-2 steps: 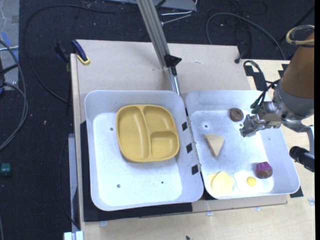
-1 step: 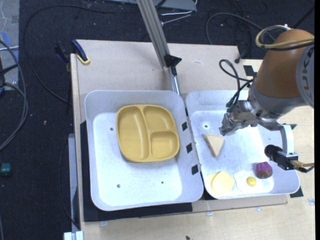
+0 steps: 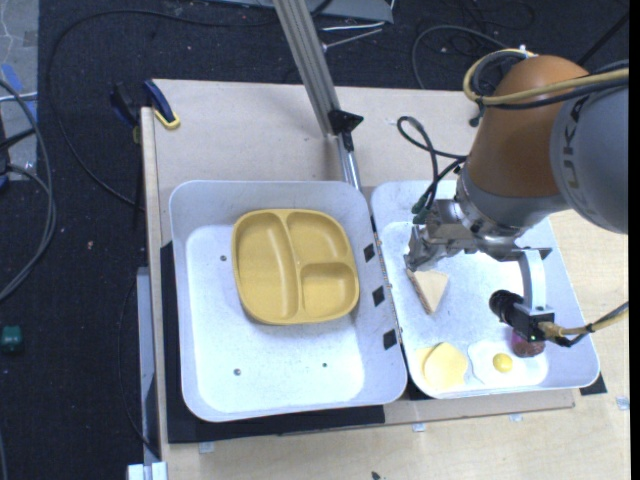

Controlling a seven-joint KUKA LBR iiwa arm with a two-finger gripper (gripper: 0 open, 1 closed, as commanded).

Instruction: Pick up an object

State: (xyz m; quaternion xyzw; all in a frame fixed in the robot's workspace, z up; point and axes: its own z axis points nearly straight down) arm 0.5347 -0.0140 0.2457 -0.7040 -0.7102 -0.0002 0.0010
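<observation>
In the right bin [image 3: 570,373] lie a tan wedge of cheese or bread [image 3: 432,290], a yellow round piece [image 3: 445,365] and a fried egg [image 3: 497,363] along the front wall. A small dark red object [image 3: 527,342] sits near the egg. My gripper [image 3: 418,256] hangs low over the bin's left part, just above and left of the wedge's top end. The wrist body hides its tips.
A yellow divided plate [image 3: 296,265] rests in the left bin [image 3: 200,368]. A slanted metal pole [image 3: 310,53] rises behind the bins. Black cables and a black sensor [image 3: 512,311] hang from the arm over the right bin.
</observation>
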